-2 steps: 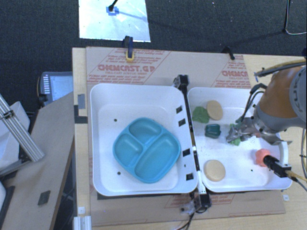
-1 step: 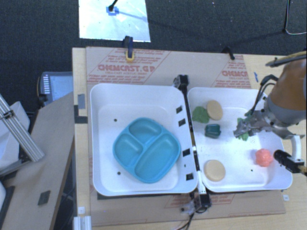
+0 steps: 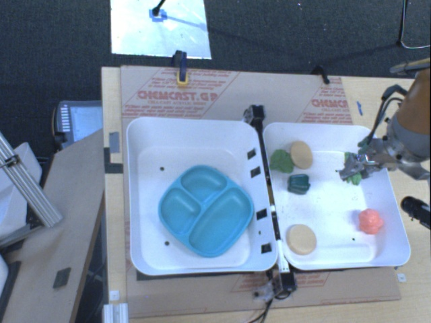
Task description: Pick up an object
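While the arm (image 3: 411, 123) reaches in from the right, its gripper (image 3: 355, 169) sits low over the upper right part of the right bin (image 3: 384, 258), with a small green object (image 3: 351, 159) right at the fingertips; whether that object is pinched between them or just beside them can't be told, blurry there, so the finger spread is unclear. Other items in the right bin: light green piece (image 3: 281, 159) touching a tan round piece (image 3: 301, 155) near the top left, dark green pepper-like piece (image 3: 299, 184) just below them, tan disc (image 3: 302, 239) at the bottom left, pink-red ball (image 3: 370, 221) at the right side, well apart from the gripper. Left bin (image 3: 145, 180) holds a blue divided plate (image 3: 205, 210), three compartments, lying flat, tilted diagonally.
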Tool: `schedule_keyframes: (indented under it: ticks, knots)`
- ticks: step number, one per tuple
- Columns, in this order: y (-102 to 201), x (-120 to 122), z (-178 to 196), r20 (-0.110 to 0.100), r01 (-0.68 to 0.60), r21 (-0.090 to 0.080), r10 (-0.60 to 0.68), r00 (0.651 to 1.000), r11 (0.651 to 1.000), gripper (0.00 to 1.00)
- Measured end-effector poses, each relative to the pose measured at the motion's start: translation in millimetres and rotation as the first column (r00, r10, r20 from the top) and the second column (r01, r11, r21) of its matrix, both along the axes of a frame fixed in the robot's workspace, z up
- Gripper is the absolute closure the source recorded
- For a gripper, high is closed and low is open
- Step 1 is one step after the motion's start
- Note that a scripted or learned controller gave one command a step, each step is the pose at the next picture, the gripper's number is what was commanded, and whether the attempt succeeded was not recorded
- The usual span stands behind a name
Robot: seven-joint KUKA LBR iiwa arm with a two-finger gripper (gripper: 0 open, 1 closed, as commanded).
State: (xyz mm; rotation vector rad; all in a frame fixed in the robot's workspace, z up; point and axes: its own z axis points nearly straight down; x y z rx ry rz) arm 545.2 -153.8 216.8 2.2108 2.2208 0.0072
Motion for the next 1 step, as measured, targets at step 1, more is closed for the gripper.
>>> schedule_keyframes:
  ticks: [1]
  knots:
    - [2.7,0.3,64.3,0.001,-0.001,0.000,0.001,1.000,1.000,1.00]
